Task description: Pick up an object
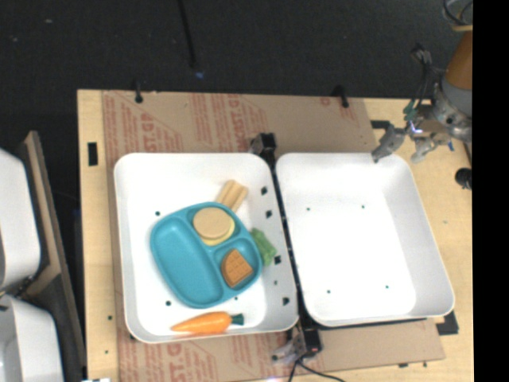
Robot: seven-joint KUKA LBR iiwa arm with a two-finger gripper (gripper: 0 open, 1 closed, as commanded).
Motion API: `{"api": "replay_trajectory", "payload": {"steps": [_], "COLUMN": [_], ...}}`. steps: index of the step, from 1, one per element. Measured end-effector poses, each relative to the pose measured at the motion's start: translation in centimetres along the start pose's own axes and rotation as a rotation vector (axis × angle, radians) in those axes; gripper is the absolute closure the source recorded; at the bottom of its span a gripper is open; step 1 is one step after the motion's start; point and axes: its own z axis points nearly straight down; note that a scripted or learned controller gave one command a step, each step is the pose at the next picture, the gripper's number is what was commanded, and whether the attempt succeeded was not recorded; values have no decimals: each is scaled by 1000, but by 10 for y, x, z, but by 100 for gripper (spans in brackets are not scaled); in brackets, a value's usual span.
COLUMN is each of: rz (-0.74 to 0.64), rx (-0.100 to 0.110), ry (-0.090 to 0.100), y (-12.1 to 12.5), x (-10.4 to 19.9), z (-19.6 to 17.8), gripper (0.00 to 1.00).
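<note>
A pale wooden surface (199, 122) carries two white bins, with dark floor behind. The pincer (402, 143) hangs spread and empty over the right bin (358, 293)'s far corner, well apart from the blue tray (183, 261) and carrot (208, 322) in the left bin (139, 189).

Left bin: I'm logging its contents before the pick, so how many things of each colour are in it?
Blue: 1, the divided tray
Tan: 3, round cookie, square cracker, wooden block
Orange: 1, carrot
Green: 1, small piece
Total: 6
</note>
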Motion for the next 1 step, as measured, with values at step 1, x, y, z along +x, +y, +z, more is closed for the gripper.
{"api": "replay_trajectory", "payload": {"steps": [1], "rz": [0], "rx": [3], "ry": [1], "y": [2], "x": [3], "z": [43], "gripper": [0]}}
